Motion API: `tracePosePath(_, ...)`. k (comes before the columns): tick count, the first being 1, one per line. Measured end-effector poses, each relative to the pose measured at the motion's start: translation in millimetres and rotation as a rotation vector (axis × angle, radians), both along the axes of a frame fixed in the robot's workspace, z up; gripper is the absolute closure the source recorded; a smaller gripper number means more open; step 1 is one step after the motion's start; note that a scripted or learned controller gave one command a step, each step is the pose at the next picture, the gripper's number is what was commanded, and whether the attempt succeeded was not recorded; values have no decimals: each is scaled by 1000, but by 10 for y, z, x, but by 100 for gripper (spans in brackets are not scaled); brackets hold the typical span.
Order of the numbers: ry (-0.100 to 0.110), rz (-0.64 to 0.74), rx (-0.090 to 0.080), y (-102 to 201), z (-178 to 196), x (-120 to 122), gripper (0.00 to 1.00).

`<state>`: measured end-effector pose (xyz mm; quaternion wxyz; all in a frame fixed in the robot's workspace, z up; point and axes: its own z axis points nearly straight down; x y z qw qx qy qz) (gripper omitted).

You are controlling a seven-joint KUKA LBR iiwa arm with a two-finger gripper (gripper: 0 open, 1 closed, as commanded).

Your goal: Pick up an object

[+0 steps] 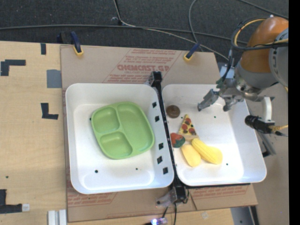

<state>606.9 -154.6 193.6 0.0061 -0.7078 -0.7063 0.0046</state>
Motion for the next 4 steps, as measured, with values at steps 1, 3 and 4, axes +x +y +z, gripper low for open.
tracePosePath(1, -14, 4, -2, 4, 82, 32, 0)
tracePosePath(3, -17, 2, -1, 14, -1066, 47, 0)
tracePosePath(4, -21, 6, 1, 34, -933, 65, 100)
